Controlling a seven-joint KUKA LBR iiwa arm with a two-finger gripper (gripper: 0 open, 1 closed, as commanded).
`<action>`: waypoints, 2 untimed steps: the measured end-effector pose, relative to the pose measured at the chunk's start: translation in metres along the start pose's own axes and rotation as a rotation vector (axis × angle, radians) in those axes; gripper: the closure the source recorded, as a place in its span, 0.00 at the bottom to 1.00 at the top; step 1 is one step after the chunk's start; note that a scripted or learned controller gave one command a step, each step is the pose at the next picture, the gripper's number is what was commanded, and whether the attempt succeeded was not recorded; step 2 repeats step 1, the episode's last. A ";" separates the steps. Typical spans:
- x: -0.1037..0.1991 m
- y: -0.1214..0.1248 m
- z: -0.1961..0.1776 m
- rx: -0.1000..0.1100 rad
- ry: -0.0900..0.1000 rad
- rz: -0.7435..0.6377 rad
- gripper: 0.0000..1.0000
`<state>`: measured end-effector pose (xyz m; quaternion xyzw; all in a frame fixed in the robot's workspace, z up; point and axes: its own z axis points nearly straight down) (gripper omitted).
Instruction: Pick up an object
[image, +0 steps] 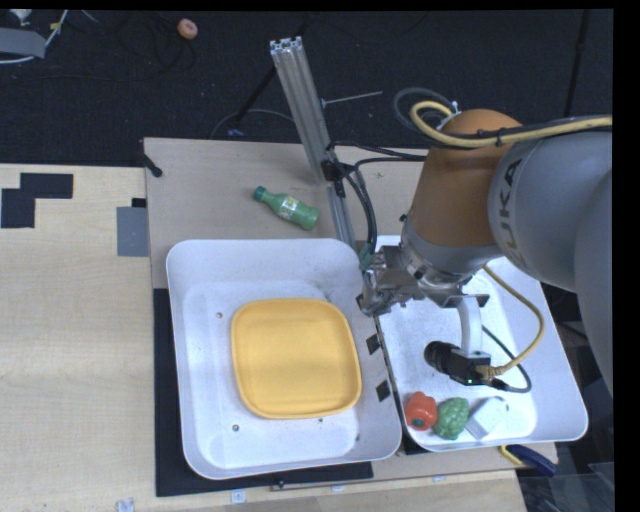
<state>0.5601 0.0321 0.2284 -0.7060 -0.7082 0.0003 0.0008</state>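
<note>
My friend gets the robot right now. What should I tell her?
Gripper: over the far end of the right bin, by the wall next to the left bin. No object is seen in it.
Things: yellow plate in the left bin. Red toy, green toy and grey block at the right bin's near end. Green bottle on the bench, outside the bins.
Done: nothing lifted.
Left: grab one object and raise it.

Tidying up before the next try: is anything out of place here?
Yes. A green bottle lies on its side on the bench, behind the left bin and outside both bins. The yellow plate lies flat in the left bin.
</note>
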 end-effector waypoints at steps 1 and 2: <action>0.056 -0.004 -0.009 -0.001 0.000 -0.001 1.00; 0.056 -0.004 -0.009 -0.001 0.000 -0.001 1.00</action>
